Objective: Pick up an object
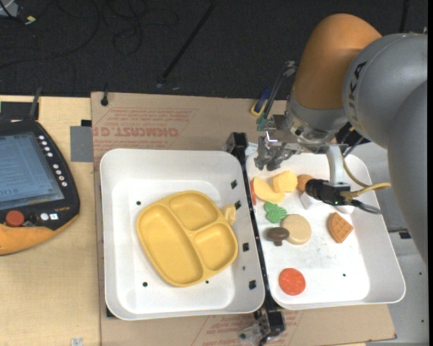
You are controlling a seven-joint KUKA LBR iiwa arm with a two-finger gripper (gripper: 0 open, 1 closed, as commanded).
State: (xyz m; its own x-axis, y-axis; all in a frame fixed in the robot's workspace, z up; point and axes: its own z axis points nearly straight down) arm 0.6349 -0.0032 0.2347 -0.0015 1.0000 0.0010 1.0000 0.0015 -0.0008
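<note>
Red printed lettering on brown cardboard sheet (pixel 166 125) under white bins, upside down, too blurred to read. Grey handheld pendant screen (pixel 18 168) shows text lines, illegible.

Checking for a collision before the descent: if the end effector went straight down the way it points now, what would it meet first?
Most likely the pale yellow wedge-shaped toy piece in the right white bin, lying just below the end effector. Depth is hard to judge from this slanted view, so it might meet the neighbouring orange-yellow round piece instead.

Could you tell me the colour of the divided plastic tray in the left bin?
Yellow, seen in the camera view.
</note>
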